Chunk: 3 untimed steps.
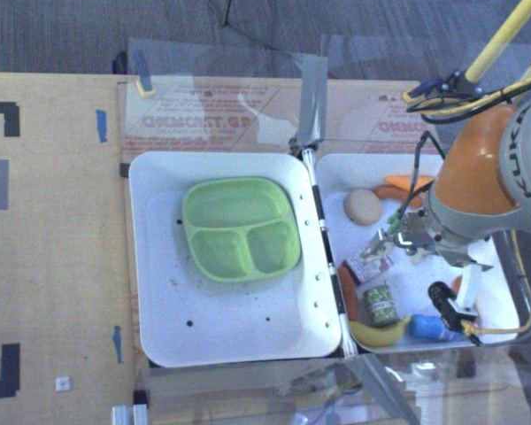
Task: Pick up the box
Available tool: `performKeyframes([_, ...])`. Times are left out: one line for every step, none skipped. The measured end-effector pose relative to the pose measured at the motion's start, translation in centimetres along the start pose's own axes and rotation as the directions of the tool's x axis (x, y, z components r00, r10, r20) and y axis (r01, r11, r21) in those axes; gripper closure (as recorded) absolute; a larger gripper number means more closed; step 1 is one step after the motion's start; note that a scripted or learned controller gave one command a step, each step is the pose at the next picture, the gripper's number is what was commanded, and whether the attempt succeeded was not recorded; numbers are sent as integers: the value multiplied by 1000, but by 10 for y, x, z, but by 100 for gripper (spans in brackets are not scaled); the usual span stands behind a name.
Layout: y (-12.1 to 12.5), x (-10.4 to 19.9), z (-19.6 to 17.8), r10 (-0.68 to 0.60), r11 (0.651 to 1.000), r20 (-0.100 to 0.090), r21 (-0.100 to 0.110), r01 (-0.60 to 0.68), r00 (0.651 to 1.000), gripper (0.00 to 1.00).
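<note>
From above, the gripper (398,235) hangs over the right bin (504,312), just right of and slightly beyond the small box (368,265), which lies near the bin's left wall; whether it is apart or together I cannot tell. A can (380,304) and a banana (378,332) lie nearer. The left bin (150,326) carries a green divided plate (241,228).
</note>
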<state>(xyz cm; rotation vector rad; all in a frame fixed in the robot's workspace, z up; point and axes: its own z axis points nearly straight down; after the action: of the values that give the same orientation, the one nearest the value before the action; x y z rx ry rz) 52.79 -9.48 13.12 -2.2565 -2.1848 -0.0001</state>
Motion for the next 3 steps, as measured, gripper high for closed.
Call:
performKeyframes([-14,-1,39,38,999,-4,-17,-38,999,0])
performKeyframes([-11,-2,26,41,999,-4,-27,-41,999,100])
performKeyframes([-12,-2,27,41,999,-3,-25,-41,999,0])
